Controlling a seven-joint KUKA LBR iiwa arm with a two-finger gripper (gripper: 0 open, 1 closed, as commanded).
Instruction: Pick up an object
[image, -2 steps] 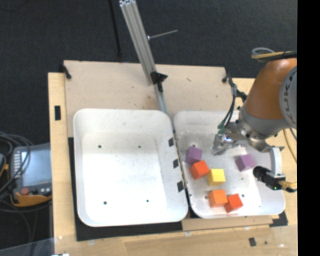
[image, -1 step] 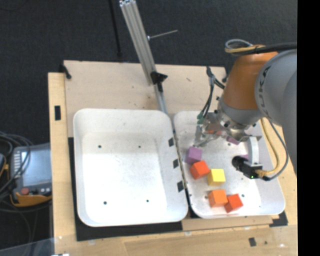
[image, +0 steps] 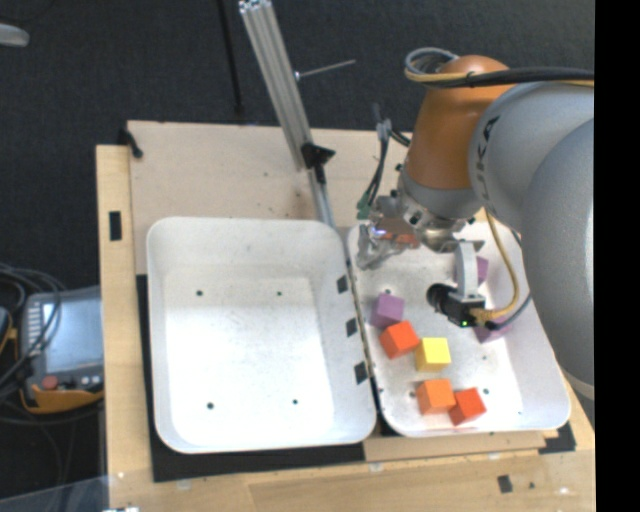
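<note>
Camera view: fixed overhead look at a slant, entries listed from the near edge to the far edge.
Counter (image: 250, 175): light wood top with a tan board behind the bins; a black mat shows under the bins' near edge.
Left bin (image: 250, 330): shallow, white, a few dark dots on its floor.
Right bin (image: 530, 380): shallow, white, set touching the left bin along their shared rim; it contains all the blocks.
Red block (image: 468, 405): nearest item, in the right bin's near part, touching the orange block beside it.
Orange block (image: 434, 395): just to the red block's left.
Yellow block (image: 434, 352): middle of the right bin, just behind the orange block.
Orange-red block (image: 399, 338): just left of the yellow block, near the shared rim.
Purple block (image: 389, 308): directly behind the orange-red block, touching or almost touching it.
Second purple block (image: 482, 268): farther back, partly hidden by the arm's fittings.
Gripper (image: 375, 245): low over the far left corner of the right bin, well apart from the nearer blocks; state of the fingers: cannot tell, too blurred.
Arm (image: 520, 130): grey with an orange band, entering from the right.
Metal rail (image: 285, 95): slanted, at the far side.
Grey device (image: 62, 345): left of the counter.
Writing: none legible anywhere.
</note>
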